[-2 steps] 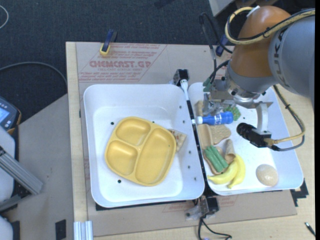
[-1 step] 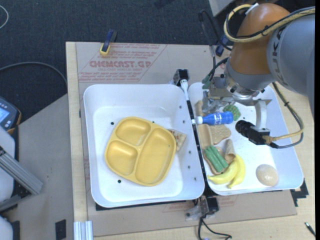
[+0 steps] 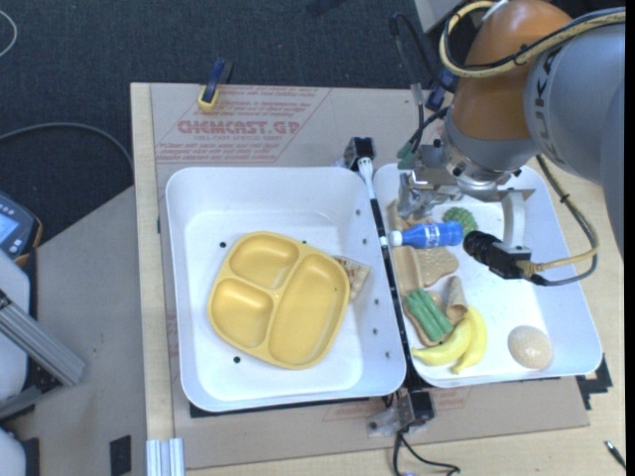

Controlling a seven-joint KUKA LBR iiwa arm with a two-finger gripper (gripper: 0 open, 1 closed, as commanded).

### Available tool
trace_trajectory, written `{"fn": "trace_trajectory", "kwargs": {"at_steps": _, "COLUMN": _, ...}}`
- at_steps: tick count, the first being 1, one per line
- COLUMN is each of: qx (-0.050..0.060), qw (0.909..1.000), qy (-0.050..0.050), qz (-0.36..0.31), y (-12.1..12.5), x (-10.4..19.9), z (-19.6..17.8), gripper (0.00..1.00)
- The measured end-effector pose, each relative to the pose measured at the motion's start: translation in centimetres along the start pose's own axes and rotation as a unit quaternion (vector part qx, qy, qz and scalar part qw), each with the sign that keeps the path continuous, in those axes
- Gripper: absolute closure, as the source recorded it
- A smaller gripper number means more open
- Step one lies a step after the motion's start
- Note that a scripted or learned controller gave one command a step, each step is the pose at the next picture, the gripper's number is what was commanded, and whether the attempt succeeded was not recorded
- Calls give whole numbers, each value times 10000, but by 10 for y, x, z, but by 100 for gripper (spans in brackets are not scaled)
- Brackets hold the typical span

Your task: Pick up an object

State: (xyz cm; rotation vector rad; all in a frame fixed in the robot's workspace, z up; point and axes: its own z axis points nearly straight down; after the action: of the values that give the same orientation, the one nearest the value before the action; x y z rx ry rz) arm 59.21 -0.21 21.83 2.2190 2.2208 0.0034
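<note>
The blue bottle point(image 3: 429, 235) lay on its side at the right bin's point(image 3: 573, 340) nine o'clock edge, just under the hand point(image 3: 429, 194). It looked light, stiff and slippery, likely to roll, so its mid-body seemed the best hold. Whether the hand was open or closed could not be told; the arm hid the clutter below it.

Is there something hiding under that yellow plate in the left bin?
Yes. A tan, flat piece pokes out from under the right edge of the yellow divided plate. The plate covers the rest of it, so its full shape cannot be made out.
</note>
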Motion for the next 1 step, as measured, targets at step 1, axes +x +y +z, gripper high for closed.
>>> {"fn": "trace_trajectory", "kwargs": {"at_steps": 1, "qx": -3, "qw": 10000, "qy": 1, "qz": -1, "y": -9, "x": 4, "z": -17, "gripper": 100}}
